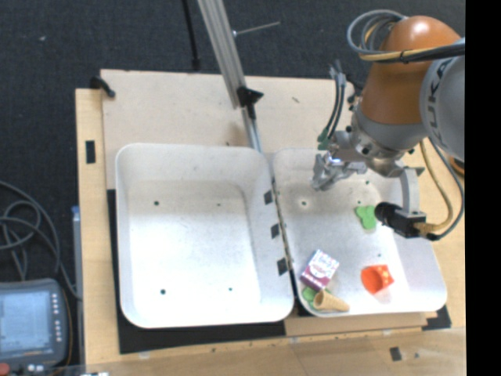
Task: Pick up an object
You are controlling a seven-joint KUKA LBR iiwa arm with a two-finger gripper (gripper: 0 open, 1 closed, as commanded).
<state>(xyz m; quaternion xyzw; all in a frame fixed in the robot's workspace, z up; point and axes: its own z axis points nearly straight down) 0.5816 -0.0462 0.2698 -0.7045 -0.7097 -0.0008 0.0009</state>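
1. Nearest the camera, at the front of the right bin (423,300), lie a tan cone (332,301) on a green piece (310,294), with a purple-and-white carton (319,269) just behind.
2. Right of those sits an orange cup (376,278), and farther back a small green block (365,216).
3. Above the bin's rear hangs my claw (324,172); whether it is wide or narrow I cannot tell.
4. I judge the carton light, stiff, slightly crushable: best taken across its flat sides.
5. I judge the cup light and slick; its rim offers a hold.
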